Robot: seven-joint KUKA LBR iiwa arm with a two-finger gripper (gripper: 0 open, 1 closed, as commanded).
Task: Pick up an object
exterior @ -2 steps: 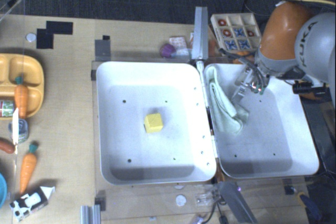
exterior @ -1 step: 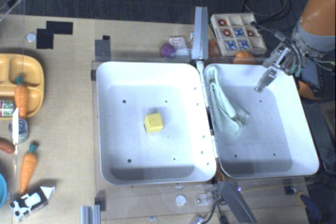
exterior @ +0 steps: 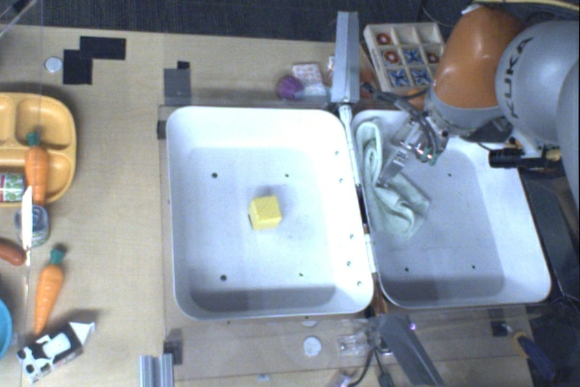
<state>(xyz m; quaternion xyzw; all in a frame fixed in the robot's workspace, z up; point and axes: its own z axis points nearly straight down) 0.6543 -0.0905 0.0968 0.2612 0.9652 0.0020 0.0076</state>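
Left bin [exterior: 195,222]: I log one yellow block [exterior: 265,212], near centre. Right bin [exterior: 489,249]: one pale green cloth [exterior: 391,195], bunched along its left wall. Gripper [exterior: 396,166]: I see it down on the cloth's upper part; whether its jaws are spread or pinching, I cannot tell.

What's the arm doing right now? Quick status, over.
Gripper down in right bin, at pale cloth. Grasp unconfirmed. Yellow block alone in left bin. Nothing blocking.
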